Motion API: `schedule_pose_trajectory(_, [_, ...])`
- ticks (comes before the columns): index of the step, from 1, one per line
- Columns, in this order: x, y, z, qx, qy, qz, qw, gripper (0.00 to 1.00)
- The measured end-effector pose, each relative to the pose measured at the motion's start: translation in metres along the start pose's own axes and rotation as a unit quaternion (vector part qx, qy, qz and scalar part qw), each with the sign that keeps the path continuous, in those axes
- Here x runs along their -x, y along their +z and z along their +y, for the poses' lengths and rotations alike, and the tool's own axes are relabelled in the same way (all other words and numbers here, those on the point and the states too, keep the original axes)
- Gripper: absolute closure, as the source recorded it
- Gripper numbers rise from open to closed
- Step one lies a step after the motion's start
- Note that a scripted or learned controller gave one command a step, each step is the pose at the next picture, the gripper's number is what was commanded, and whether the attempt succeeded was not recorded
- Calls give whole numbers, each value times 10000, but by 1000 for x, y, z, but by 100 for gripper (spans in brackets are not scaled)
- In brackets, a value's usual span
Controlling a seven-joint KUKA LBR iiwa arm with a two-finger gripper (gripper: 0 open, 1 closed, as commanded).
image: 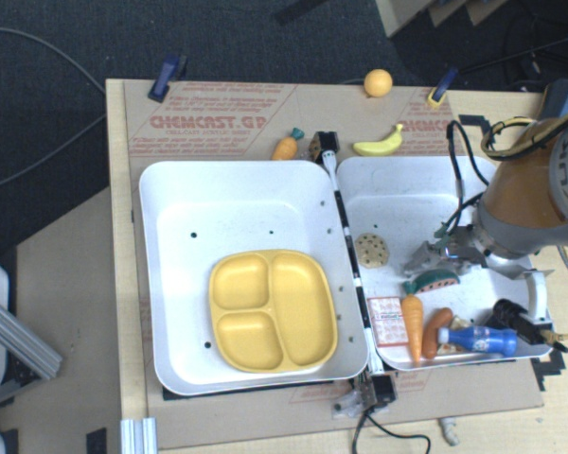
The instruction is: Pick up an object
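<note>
My gripper [435,256] hangs low in the right bin [398,183], near its middle, reaching in from the right. Its grey fingers [422,254] stand open, and nothing shows between them. Just below the fingertips lies a watermelon slice toy [441,280], green and red. A round cookie [370,248] lies to the gripper's left. Along the bin's front edge rest a red and white box [386,321], an orange carrot [413,325], a sausage [435,332] and a blue bottle [479,340].
The left bin [170,206] holds a yellow divided plate [273,308]. On the board behind the bins lie a banana [380,142], an orange ball [379,83] and a small orange toy [286,148]. Black cables [469,159] trail over the right bin's back corner.
</note>
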State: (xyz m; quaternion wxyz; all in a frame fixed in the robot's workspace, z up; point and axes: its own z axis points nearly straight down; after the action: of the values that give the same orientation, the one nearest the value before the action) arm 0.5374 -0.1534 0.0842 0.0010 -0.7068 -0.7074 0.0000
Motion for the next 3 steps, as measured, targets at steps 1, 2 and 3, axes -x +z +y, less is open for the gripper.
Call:
schedule_pose_trajectory(1, [0, -10, 0, 10, 6, -5, 10000, 100])
schedule_pose_trajectory(2, [0, -10, 0, 8, 5, -4, 10000, 0])
schedule_pose_trajectory(3, [-65, -101, -58, 12, -1, -3, 10000, 0])
